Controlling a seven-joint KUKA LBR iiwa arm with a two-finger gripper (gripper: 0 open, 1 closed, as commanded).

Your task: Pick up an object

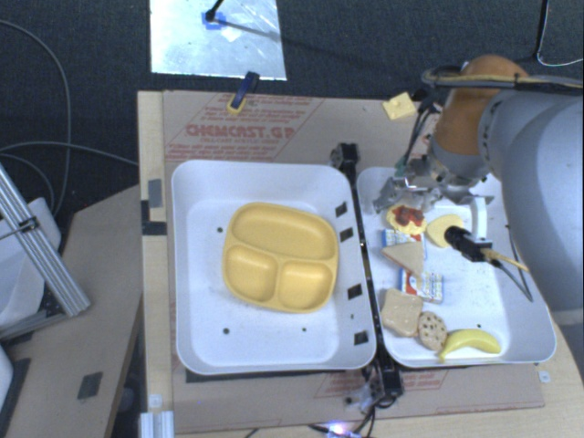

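The right bin (534, 334) holds several toy foods. A yellow banana (470, 342), a round cookie (432, 328) and a tan bread slice (401, 312) lie at its front. Further back are a red, white and blue packet (424, 286), a pale cheese wedge (407, 256), a yellow round slice (440, 229) and a red and yellow piece (406, 217). My gripper (400, 191) hangs at the back left of this bin, just above the red and yellow piece. Nothing shows held in it.
A yellow divided plate (278, 255) lies in the left bin (196, 179). Black clips (356, 249) line the wall between the bins. My grey arm (534, 153) covers the right bin's back right corner. A silver sheet (217, 23) lies beyond the bench.
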